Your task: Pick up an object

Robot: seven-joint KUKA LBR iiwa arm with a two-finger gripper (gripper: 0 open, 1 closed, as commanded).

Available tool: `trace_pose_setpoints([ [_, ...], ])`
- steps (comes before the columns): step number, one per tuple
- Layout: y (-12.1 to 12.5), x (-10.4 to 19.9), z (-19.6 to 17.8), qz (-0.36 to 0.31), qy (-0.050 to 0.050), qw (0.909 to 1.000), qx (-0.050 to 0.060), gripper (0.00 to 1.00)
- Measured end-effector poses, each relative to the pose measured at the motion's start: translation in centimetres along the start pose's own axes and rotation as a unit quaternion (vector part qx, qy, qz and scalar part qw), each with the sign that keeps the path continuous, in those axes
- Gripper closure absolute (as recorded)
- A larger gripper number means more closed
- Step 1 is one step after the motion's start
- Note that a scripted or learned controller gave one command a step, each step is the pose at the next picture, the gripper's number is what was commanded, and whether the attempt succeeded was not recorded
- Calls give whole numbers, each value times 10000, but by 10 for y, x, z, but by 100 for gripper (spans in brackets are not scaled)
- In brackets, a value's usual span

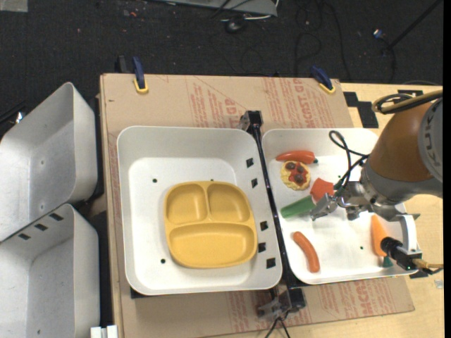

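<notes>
Arm: grey KUKA arm entering from the right side, bent downward, ending low on the right.
Orange band: wide band wrapping the arm just above the wrist.
Wrist: grey metal section angled toward the left.
Gripper: small metal gripper pointing left and slightly down.

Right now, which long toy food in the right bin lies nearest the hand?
The green one, just left of the hand. The sausage lies lower; the red pepper higher.
</notes>
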State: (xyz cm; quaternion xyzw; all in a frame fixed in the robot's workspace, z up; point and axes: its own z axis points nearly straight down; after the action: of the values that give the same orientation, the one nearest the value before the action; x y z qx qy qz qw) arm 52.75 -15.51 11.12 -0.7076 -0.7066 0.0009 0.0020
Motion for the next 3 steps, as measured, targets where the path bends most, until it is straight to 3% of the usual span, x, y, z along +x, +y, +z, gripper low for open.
trace_pose_setpoints([
  [1,0,1,20,0,-2,10000,-6,0],
  [2,0,0,9,5,-6,10000,-19,100],
  [3,2,-6,-51,-12,-19,10000,-44,100],
])
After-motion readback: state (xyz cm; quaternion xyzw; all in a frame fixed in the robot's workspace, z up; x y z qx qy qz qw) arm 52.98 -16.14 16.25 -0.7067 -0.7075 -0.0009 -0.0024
